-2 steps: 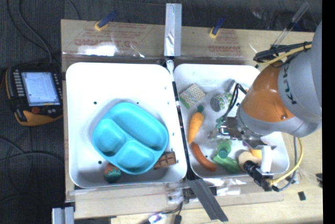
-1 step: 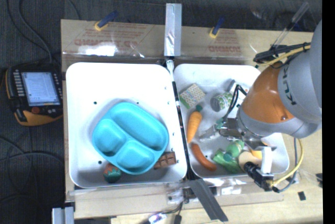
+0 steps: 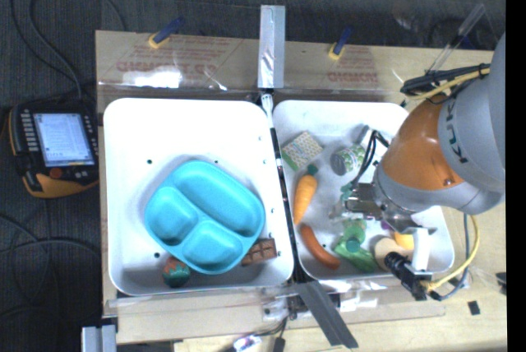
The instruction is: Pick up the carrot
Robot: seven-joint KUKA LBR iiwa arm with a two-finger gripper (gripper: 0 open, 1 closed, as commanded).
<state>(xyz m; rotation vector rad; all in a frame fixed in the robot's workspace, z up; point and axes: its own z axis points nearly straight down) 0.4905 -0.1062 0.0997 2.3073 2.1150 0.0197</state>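
Observation:
An orange carrot [image 3: 305, 192] with a green top lies in the right bin [image 3: 329, 122], close to its left wall, pointing down toward the front. My gripper [image 3: 355, 210] hangs over the middle of the same bin, a little to the right of the carrot and apart from it. The arm's orange band [image 3: 417, 153] and grey body cover the bin's right part. Nothing shows between the gripper and the carrot.
Around the carrot lie a tan sponge-like block [image 3: 301, 147], a small green-labelled can [image 3: 348, 159], an orange sausage shape [image 3: 319, 246], green items [image 3: 355, 247] and a yellow piece [image 3: 403, 242]. The left bin [image 3: 131, 128] holds a blue divided plate [image 3: 205, 215], a brown block [image 3: 261, 251] and a small round toy [image 3: 175, 271].

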